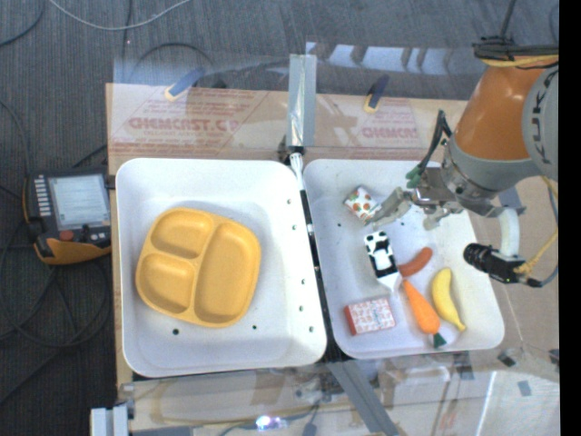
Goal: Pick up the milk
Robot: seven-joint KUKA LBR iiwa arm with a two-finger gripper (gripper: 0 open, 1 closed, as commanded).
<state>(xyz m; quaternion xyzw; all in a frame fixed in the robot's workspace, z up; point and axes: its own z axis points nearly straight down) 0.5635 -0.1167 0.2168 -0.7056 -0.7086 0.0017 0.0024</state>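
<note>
The milk [381, 255] is a small black-and-white cow-patterned carton lying near the middle of the right bin [331, 243]. My gripper [405, 204] hangs over the upper part of that bin, above and to the right of the milk and apart from it. It sits just right of a small white carton with red and green print [361, 203]. Nothing shows in its grasp.
Close to the milk's right lie a red sausage [416, 262], a carrot [421, 307] and a banana [445, 298]. A red box [369, 316] lies in front of them. The left bin [145, 343] holds a yellow divided plate [198, 266].
</note>
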